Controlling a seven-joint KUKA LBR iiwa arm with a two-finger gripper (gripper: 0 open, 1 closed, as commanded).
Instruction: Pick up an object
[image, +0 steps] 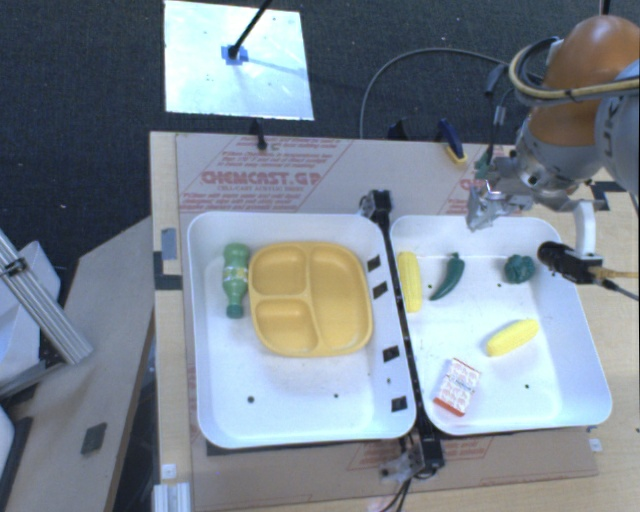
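Gripper (487, 212) hovers over the back edge of the right bin (580, 345), nothing between its fingers; how wide they stand can't be told.

Right bin holds a corn cob (409, 281) along the left wall, long axis running front to back; a green chili pepper (449, 276) just beside it, tilted, stem end up-right; a small dark green item (519, 267) near the back right, shape hard to make out; a yellow piece (512, 337), long axis diagonal, higher end right; a red-white box (457, 386) at front. Left bin (215, 400) carries a yellow divided tray (308, 299) and a green bottle (235, 279) touching its left side, cap end toward the front. Arm is cut off at the frame's right.
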